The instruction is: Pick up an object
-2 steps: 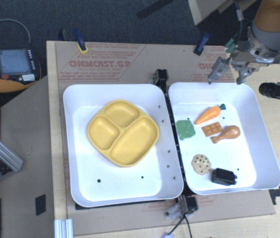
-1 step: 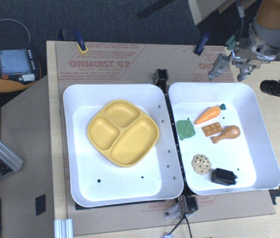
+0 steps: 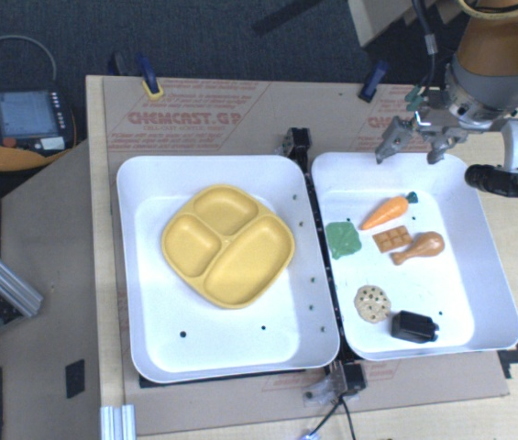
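Nearest the camera lie a black block (image 3: 413, 326) and a chocolate-chip cookie (image 3: 371, 302), at the front of the right bin (image 3: 488, 282), whose other toys — an orange carrot (image 3: 385, 212), a brown drumstick (image 3: 419, 247), a green leaf (image 3: 342, 239) and a small brown waffle (image 3: 391, 239) — lie loose on its floor, none of them held. Largest is the brown board (image 3: 213, 113) printed "CHEMCAST G.P", then the left bin (image 3: 139, 246) with its yellow divided plate (image 3: 227, 244). Gripper (image 3: 415, 148) fingers spread wide, holding nothing — above the right bin's far rim.
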You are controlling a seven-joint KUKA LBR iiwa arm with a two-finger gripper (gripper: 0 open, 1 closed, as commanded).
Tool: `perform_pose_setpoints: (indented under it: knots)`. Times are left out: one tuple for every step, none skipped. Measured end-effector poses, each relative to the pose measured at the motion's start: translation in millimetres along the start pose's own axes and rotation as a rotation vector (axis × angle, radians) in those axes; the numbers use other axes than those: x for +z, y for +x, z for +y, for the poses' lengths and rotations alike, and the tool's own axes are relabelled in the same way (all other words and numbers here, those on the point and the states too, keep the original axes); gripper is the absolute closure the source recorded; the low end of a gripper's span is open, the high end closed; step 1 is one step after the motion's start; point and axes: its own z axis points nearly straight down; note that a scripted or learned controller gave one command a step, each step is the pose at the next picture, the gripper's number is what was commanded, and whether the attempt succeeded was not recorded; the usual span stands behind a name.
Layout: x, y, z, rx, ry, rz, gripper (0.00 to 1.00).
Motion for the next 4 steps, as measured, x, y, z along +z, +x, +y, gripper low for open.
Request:
perform_pose_setpoints:
  knots:
    - [58.2,3.6,5.8,-0.001,-0.003,0.0,0.0]
    - [121.8,8.1,3.9,-0.001,0.003,0.001,0.0]
    - [106.5,7.6,6.0,-0.001,-0.006,-0.001,1.0]
    - [42.7,12.7,8.0,-0.002,-0.013,-0.002,1.0]
